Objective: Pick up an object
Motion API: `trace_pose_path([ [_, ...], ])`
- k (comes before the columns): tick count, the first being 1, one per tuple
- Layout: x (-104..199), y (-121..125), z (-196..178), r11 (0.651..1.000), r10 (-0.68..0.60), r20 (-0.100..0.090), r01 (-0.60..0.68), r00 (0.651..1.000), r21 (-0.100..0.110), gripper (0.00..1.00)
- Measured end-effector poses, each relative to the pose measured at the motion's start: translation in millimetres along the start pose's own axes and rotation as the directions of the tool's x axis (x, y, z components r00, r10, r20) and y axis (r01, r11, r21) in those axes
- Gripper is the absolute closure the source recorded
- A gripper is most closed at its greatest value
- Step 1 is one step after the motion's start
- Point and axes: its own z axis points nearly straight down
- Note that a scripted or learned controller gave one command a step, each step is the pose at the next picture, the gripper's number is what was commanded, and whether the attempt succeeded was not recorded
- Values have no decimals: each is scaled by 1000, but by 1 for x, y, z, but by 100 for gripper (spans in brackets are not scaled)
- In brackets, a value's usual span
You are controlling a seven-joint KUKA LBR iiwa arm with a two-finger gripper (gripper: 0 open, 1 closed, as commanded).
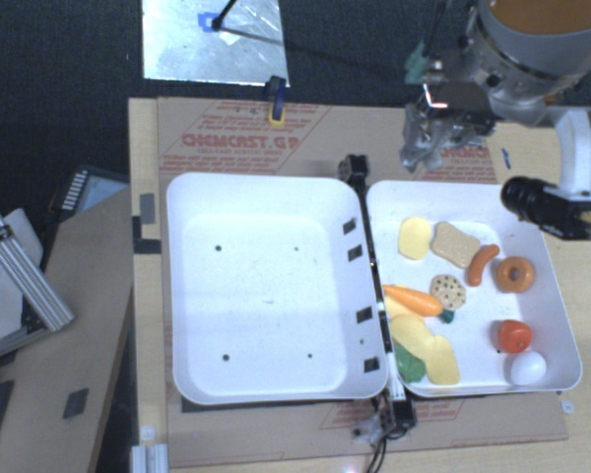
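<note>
Orange carrot [412, 300] and other toy foods are lying in our right bin [567, 335]; nothing is picked yet. We are hovering the claw [428, 151] beyond its far edge, grip state unclear.

A single fixed camera looks down on the bench [227, 131] from above, at a slant, set far enough back to take in both white bins whole along with dark floor around the bench. The left bin [192, 205] lies below and to the left of the pincer [435, 151] in frame; the right bin [561, 358] lies directly below it. The arm [542, 18] enters from the right and top edge, close to the lens, so its grey and orange body looms large and blurred above the pincer. The far edge of the bench runs across the upper part of the frame.
</note>
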Motion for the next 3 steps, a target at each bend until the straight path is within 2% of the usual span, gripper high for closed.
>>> trace_pose_path([
  [1, -39, 82, -19, 1000, 9, 3, -9, 1000, -10, 100],
  [2, -12, -14, -18, 1000, -1, -1, 1, 1000, -3, 100],
  [3, -76, 49, -17, 1000, 11, 4, -11, 1000, -6, 100],
])
